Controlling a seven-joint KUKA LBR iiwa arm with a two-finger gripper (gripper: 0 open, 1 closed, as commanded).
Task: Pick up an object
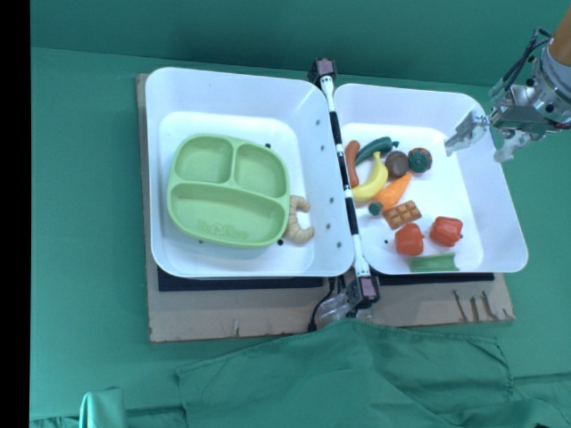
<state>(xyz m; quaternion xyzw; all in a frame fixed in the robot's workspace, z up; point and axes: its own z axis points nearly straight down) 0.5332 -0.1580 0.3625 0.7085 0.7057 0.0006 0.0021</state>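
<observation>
Left of the spread, empty claw (483, 141), the near bin (500, 230) holds toy food: yellow banana (372, 180), red peppers (446, 231). The farther bin (178, 96) holds a green divided plate (229, 189) and croissant (299, 220).

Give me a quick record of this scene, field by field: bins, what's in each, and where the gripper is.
left bin: green divided plate, croissant touching the plate's right edge
right bin: banana, carrot, waffle, two red peppers, other toy foods
gripper: above the right bin's upper right rim, holding nothing
fingers: spread apart
</observation>
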